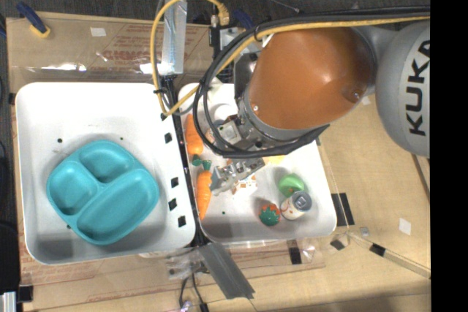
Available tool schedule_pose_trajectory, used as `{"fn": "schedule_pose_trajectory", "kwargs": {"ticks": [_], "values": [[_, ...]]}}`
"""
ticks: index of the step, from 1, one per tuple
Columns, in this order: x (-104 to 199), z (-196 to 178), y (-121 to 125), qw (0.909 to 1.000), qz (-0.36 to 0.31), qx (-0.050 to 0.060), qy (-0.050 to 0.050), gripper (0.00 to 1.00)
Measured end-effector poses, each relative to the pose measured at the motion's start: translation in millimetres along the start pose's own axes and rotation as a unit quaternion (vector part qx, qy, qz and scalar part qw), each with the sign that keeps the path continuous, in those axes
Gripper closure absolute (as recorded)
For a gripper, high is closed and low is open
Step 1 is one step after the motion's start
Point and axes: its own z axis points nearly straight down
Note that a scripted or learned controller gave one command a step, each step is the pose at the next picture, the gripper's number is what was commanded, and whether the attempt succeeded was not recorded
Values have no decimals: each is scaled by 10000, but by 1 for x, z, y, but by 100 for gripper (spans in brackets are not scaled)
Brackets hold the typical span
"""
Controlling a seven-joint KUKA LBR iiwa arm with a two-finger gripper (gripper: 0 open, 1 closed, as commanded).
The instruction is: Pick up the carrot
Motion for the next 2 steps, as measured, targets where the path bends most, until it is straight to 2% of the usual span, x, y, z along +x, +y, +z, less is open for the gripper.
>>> {"fn": "schedule_pose_trajectory", "kwargs": {"ticks": [1, 2], "values": [[-19, 1, -4, 9845, -1752, 19, 3, 100], [3, 17, 0, 9344, -3562, -1, 0, 100]]}}
